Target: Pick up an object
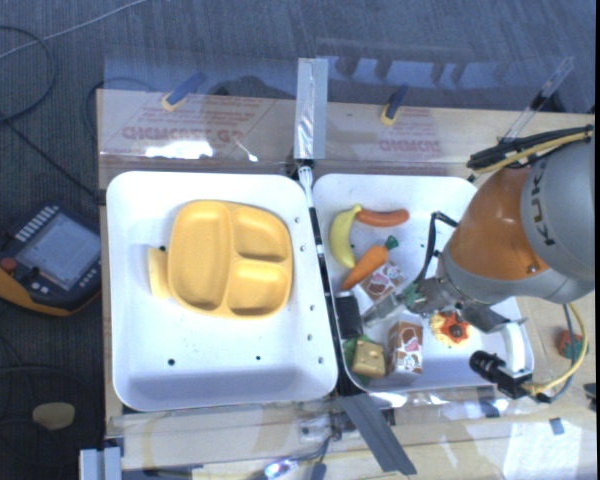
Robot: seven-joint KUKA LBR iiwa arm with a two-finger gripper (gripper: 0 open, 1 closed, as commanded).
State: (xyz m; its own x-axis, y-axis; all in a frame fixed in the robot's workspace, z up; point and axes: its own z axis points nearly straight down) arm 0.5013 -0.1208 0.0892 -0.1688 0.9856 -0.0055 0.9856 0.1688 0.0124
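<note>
Left bin holds yellow tray; right bin toy food.

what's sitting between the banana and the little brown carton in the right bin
In the camera view, a carrot lies between the banana and the brown carton.

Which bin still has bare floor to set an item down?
Left bin: bare floor in front of and left of the yellow tray. Right bin: crowded; banana, carrot and cartons cluster beside the arm.
</note>
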